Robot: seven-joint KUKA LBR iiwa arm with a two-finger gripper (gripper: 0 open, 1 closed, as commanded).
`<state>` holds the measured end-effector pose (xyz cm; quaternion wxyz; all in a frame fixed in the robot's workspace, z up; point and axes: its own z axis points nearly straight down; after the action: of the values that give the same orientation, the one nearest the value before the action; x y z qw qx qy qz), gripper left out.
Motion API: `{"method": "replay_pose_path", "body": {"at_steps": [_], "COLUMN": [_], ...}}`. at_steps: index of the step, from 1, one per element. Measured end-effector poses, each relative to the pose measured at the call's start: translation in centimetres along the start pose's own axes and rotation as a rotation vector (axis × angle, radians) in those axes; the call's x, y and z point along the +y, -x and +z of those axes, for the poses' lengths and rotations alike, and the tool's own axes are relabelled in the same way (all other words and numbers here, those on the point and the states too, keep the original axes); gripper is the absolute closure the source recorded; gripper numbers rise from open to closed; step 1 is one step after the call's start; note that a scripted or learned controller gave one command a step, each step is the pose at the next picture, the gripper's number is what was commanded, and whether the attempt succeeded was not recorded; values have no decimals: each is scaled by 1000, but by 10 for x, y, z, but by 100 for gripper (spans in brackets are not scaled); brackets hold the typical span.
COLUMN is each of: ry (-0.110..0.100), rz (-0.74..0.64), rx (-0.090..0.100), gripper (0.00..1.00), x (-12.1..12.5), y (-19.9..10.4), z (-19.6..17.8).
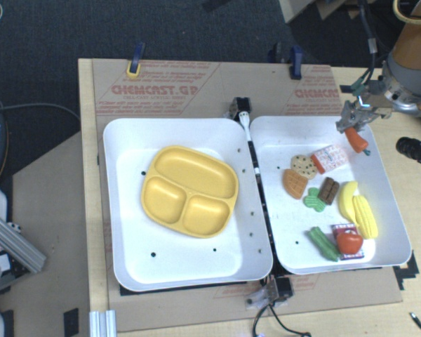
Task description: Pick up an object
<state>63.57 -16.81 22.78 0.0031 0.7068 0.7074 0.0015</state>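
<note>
Two shallow white bins of smooth, glossy plastic with rounded corners are set side by side on a pale tabletop (196, 83) printed with faded red lettering. In the left bin (126, 244) a yellow tray (189, 190) is laid flat; it is matte, rounded, and divided into three compartments. In the right bin (288, 251) small toy foods are scattered: a round speckled cookie (303, 165), a ridged brown bread piece (295, 183), a red-and-white packet (330, 158), a dark brown block (328, 190), a green lumpy piece (313, 201), a lemon (347, 199) touching a ribbed yellow corn cob (365, 216), a long green vegetable (323, 243), and a glossy red tomato (349, 241) resting on a red-bordered card whose print is too small to be read. The claw (353, 121) is seen at the far right rim of the right bin, and an orange carrot (356, 140), tapered and smooth, is seen tilted just below it, above the rim. The carrot's top is met by the fingers, which appear clamped on it, though the contact is small and blurred. The arm is cut off by the frame's upper right corner. Two clamps, yellow (135, 65) and blue (295, 62), are seen at the tabletop's far edge.
</note>
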Motion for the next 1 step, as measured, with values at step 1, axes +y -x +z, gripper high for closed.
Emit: {"method": "replay_pose_path", "body": {"at_steps": [1], "ry": [-10], "rz": [-2], "rx": [4], "gripper": [100], "x": [-29], "y": [-39], "z": [9]}}
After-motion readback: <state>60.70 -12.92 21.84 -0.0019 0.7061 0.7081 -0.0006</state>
